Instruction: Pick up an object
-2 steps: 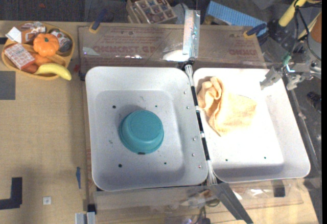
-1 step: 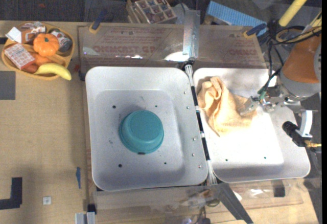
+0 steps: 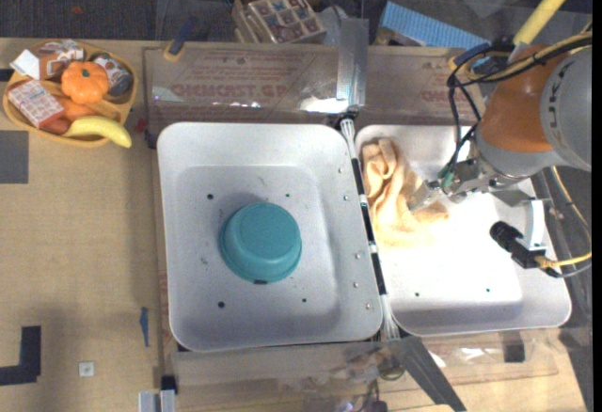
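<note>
Cloth [image 3: 393, 194], pale and crumpled, lies in the right bin [image 3: 489, 307], bunched against that bin's left wall and running from its far corner toward the middle. The arm [image 3: 527, 114] reaches in from the right, and the tool [image 3: 435, 197] sits low at the cloth's right edge, where the fabric looks bright and a little blurred. Whether it is touching the cloth or just beside it I cannot tell, and how far the tool is open, or whether it has anything in it, cannot be made out at this angle.

In the left bin [image 3: 188, 166] a teal bowl [image 3: 261, 242] sits upside down near the middle, well apart from the arm. On the counter [image 3: 75, 260] at the far left, a small dish of toy food [image 3: 68, 95] holds a banana and a little pumpkin.

Judging from the pose, the step in hand is the grasp itself: the tool is down at the cloth, not travelling above the bins. The next move calls for closing firmly on a fold, then lifting straight up, slowly enough to see that the fabric comes along and does not slip free.
</note>
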Robot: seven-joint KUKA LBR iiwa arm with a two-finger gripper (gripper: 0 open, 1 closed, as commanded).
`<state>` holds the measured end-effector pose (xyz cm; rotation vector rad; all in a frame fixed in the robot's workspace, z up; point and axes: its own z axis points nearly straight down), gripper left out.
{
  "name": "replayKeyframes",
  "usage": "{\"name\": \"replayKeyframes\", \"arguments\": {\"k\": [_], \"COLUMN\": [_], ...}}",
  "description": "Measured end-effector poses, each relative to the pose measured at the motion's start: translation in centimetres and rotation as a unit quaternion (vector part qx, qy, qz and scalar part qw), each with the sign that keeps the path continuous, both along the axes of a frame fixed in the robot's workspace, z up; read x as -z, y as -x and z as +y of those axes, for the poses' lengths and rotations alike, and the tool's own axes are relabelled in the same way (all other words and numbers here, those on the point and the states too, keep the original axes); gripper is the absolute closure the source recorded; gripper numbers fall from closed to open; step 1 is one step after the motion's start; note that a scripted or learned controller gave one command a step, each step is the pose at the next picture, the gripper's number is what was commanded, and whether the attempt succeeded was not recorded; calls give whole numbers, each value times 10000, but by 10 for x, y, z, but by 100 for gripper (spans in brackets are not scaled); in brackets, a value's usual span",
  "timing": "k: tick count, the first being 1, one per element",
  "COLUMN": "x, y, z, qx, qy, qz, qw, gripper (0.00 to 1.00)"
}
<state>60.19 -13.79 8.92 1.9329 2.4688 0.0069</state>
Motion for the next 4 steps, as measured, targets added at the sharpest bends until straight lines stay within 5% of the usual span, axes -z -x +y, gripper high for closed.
{"name": "replayKeyframes", "arguments": {"k": [1,2,3,4], "x": [-1,-12,-12,-23], "y": [13,12,12,11], "z": [31,28,28,25], "qx": [-1999,-1972,-1972,-1948], "qy": [15,18,20,29], "qz": [-14,-39,-39,-68], "qw": [9798,9804,9804,9808], "gripper": [0,100,0,100]}}
